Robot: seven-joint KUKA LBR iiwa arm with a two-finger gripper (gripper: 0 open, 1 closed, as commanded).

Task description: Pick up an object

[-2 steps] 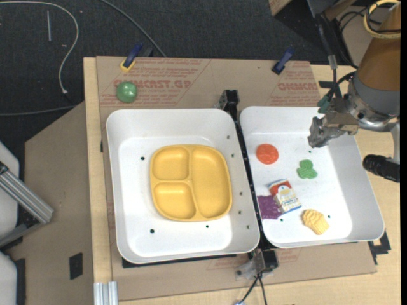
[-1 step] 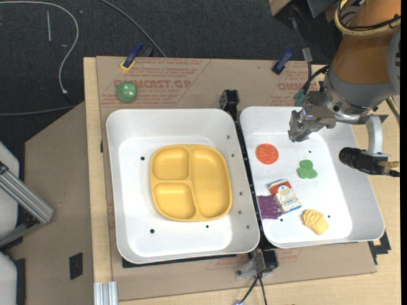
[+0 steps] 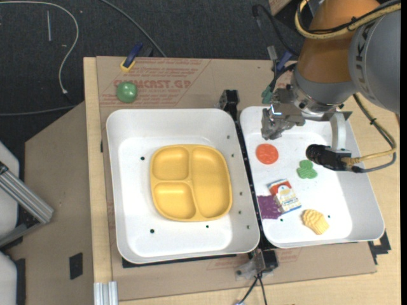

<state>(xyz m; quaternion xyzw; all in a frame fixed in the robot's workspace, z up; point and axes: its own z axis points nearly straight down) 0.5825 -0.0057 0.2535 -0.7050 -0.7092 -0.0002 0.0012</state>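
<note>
My gripper [image 3: 272,130] hangs over the far left part of the right bin [image 3: 356,224], just above and beyond a red round disc [image 3: 267,153]; nothing shows between its fingers. Further toward the front of that bin lie a small green piece [image 3: 307,169], a red and white carton [image 3: 284,194], a purple piece [image 3: 268,206] and a yellow ridged piece [image 3: 315,220]. The arm's grey wrist and orange band rise behind the gripper at the upper right.
The left bin [image 3: 127,145] holds a yellow divided plate [image 3: 190,182]. A green ball [image 3: 126,92] and a blue and yellow clip [image 3: 132,57] lie on the cardboard beyond the left bin. Cables run across the dark floor at the back.
</note>
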